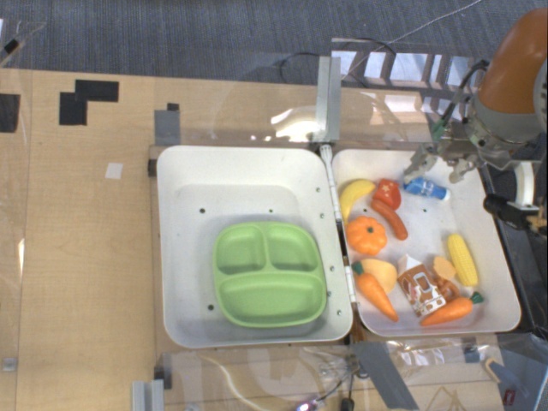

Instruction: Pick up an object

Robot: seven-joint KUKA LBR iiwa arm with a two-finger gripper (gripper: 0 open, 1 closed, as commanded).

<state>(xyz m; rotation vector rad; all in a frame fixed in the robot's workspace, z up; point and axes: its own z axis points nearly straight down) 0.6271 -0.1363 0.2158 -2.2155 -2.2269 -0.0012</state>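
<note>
The pincer is hovering with fingers spread and nothing between them, at twelve o'clock in the right bin, just above a small blue object. Nothing is being lifted yet; grasping is remaining.

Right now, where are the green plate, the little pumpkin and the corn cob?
green plate [270, 272]: camera view, on the ridge between its compartments.
pumpkin [367, 236]: camera view, middle of its orange body.
corn cob [462, 259]: camera view, middle of its yellow length.
</note>
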